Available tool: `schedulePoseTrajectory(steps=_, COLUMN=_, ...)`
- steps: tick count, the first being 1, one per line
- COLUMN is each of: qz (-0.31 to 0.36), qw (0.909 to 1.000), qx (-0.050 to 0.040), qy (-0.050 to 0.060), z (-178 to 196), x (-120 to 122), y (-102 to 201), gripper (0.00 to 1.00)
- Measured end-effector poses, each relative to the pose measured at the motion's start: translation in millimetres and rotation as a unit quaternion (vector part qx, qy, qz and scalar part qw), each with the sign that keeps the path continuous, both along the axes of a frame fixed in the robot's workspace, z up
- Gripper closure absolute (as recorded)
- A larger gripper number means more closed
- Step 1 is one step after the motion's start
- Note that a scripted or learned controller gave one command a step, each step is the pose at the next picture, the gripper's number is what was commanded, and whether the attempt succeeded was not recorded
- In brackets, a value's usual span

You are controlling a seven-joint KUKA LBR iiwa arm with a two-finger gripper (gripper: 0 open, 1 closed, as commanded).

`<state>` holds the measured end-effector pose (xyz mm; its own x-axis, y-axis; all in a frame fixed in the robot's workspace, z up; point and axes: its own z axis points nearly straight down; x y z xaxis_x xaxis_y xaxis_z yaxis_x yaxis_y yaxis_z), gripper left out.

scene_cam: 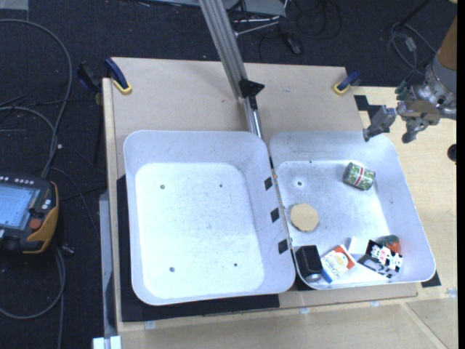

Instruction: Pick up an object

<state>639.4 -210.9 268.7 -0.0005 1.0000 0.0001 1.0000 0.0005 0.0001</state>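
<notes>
My gripper (pixel 393 126) hangs open above the back right corner of the right bin (pixel 407 195), its two fingers spread apart with nothing between them. In that bin lie a green can (pixel 359 175) on its side near the back, a round tan disc (pixel 304 217) toward the left wall, a black block (pixel 309 259) at the front left, an orange and white packet (pixel 338 261) beside it, and a black and white patterned piece (pixel 382 256) with an orange bit at the front right. The can is the nearest thing to the gripper.
The left bin (pixel 145 158) sits beside the right one, joined by black clips (pixel 275 213). A slanted metal pole (pixel 227 38) rises behind the bins. Yellow clamps (pixel 120 86) hold the wooden board's back corners. A pendant (pixel 22 213) lies off the bench at left.
</notes>
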Motion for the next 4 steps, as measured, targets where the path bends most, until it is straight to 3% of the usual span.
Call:
schedulePoseTrajectory(steps=1, qz=0.0, qw=1.0, qx=-0.0001, qy=0.0, z=10.3, x=0.2, y=0.1, gripper=1.0)
schedulePoseTrajectory(steps=2, qz=0.001, qw=1.0, qx=-0.0005, qy=-0.005, z=169.7, x=-59.1, y=72.4, gripper=1.0)
schedulePoseTrajectory(steps=3, qz=0.002, qw=1.0, qx=0.0003, qy=-0.003, z=231.7, x=-66.6, y=133.1, gripper=1.0)
schedulePoseTrajectory(steps=4, qz=0.002, qw=1.0, qx=0.0002, qy=0.001, z=200.3, x=-75.9, y=170.0, gripper=1.0)
